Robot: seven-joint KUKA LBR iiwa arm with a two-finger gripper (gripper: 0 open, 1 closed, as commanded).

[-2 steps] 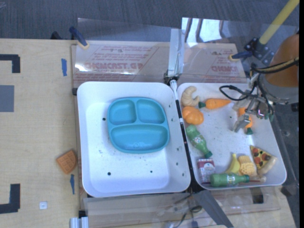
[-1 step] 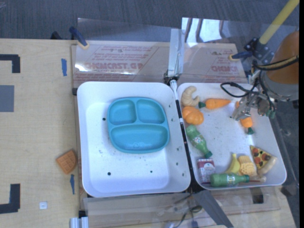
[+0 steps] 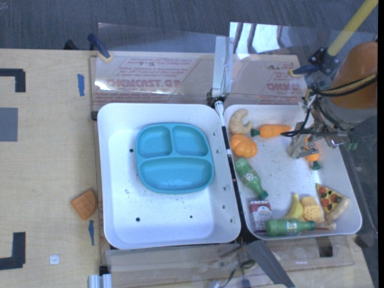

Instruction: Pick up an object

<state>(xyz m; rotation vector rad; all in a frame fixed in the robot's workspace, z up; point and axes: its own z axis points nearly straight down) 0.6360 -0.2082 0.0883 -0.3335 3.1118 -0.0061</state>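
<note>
Near the right bin's (image 3: 354, 221) front edge the bottle (image 3: 288, 226), banana (image 3: 294, 207) and pizza (image 3: 331, 200) lie packed tight, and farther back our gripper (image 3: 302, 147) hangs by a small orange toy (image 3: 312, 157) near the right edge, which may get knocked away; we cannot tell if the gripper is open or closed.

the right shallow white bin (image 3: 351, 192) is crowded along its near and left sides by a green plastic bottle (image 3: 250, 177), a red carton (image 3: 260, 213) and a toy pizza slice (image 3: 332, 200); its middle floor lies open.
</note>
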